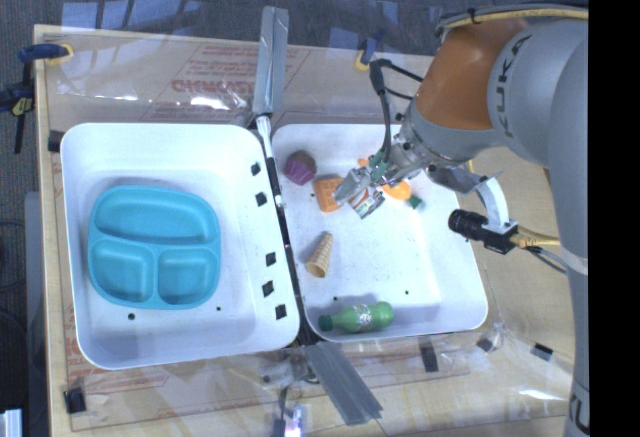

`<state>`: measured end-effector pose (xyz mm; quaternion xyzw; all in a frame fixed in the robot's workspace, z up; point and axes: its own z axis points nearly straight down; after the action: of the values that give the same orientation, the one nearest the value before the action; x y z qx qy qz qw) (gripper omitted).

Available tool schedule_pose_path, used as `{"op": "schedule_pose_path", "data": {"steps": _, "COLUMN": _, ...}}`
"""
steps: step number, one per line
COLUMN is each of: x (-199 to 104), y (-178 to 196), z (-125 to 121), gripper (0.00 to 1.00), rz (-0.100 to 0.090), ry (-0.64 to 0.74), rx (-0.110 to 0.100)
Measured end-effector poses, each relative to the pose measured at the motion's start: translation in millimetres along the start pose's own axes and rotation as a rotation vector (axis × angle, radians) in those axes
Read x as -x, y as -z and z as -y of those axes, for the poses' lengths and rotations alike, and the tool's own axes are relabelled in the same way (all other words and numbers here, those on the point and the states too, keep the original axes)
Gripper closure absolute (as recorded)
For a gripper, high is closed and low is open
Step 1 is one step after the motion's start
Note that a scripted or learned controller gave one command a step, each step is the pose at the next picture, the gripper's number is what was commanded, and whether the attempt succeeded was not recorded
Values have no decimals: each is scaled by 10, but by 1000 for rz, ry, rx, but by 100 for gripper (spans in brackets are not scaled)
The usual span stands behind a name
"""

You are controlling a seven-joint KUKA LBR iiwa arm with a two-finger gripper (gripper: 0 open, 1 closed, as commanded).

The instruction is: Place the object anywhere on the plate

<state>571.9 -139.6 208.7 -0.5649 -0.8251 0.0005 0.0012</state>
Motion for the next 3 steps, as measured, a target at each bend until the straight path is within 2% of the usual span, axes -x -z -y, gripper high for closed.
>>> {"op": "schedule_pose_path", "data": {"steps": 1, "x": -654, "y": -173, "z": -202, "gripper": 100, "rz": 0, "ry": 68, "rx": 0}}
{"op": "schedule_pose_path", "data": {"steps": 3, "x": -2179, "y": -179, "z": -715, "gripper": 100, "rz": 1, "ry": 239, "rx": 0}}
